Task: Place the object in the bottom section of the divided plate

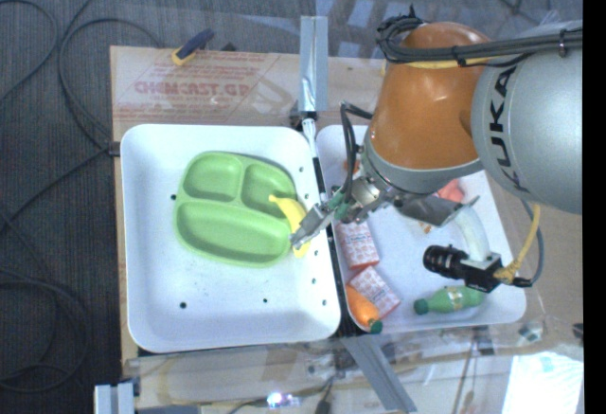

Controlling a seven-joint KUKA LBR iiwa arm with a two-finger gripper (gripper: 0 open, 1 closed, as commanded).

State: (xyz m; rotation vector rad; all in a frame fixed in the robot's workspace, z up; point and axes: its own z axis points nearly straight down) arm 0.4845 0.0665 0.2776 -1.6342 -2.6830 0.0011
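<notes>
A green divided plate [222,230] lies in the left bin [161,308], with two small sections on its far side and one long section on its near side. My gripper [303,234] reaches in from the right and hangs over the plate's right rim. It is shut on a yellow curved object [286,207], which shows on both sides of the fingers. The object sits by the right small section and the rim, not over the long near section.
The right bin [502,308] holds two red-and-white packets [358,245], an orange carrot-like toy [361,305], a green bottle [450,300], a red item [454,189] and a pale translucent thing [473,232]. The bins' shared wall [324,213] runs under the wrist.
</notes>
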